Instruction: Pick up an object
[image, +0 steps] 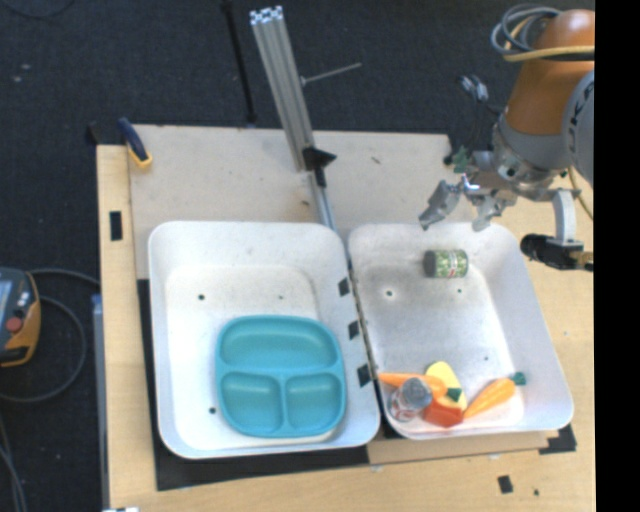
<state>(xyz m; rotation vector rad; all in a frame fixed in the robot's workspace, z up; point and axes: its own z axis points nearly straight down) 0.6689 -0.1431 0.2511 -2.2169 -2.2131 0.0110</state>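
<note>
My gripper (462, 211) hangs above the far edge of the right bin (530, 330), its two fingers spread apart with nothing between them. Just below it a small green can (446, 263) lies on its side near the bin's far wall. At the bin's near edge sits a cluster: an orange carrot (492, 396), a second carrot (398, 379), a yellow piece (442, 378), a red piece (444, 415) and a grey round thing (416, 395).
The left bin (190, 270) holds a teal divided tray (282, 376) at its near side. An aluminium post (290, 100) rises from the bench behind the bins. A blue-and-yellow clamp (134, 142) sits at the bench's far left corner.
</note>
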